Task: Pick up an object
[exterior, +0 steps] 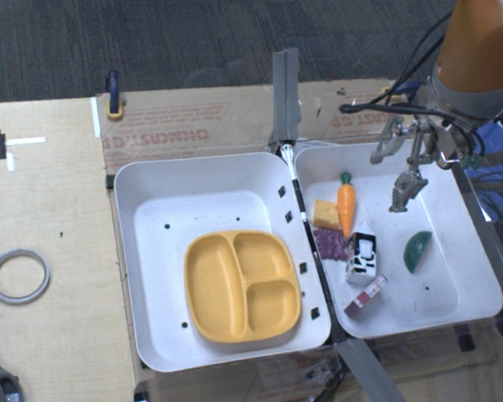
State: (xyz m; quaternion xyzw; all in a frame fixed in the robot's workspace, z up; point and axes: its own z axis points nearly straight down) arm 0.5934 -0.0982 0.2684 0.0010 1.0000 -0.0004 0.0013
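Arm is cut off at top right, only the orange band and wrist hardware in frame; gripper hangs over the upper part of the right bin, metal fingers blurred against the white, so can't tell if they're spread or closed, and nothing visible between them. Cables at the wrist clutter that corner. Two white bins side by side. Left bin: one yellow divided tray, three compartments, nothing in them that I can make out. Right bin: six items by my count, mostly bunched along its left wall. One carrot, green top pointing up-frame, lying beside one yellow block. One purple piece just below the block, shape unclear. One small black-and-white box, print unreadable, below the carrot's tip. One small reddish packet below that, tilted, label too small to read. One green object sits apart from the cluster, further right, below the gripper and not touching it; kind unclear. Outside the bins on the bench: one grey tape ring at left, scissors cut off at the lower left edge, one clamp with a blue handle at the cardboard's top edge.
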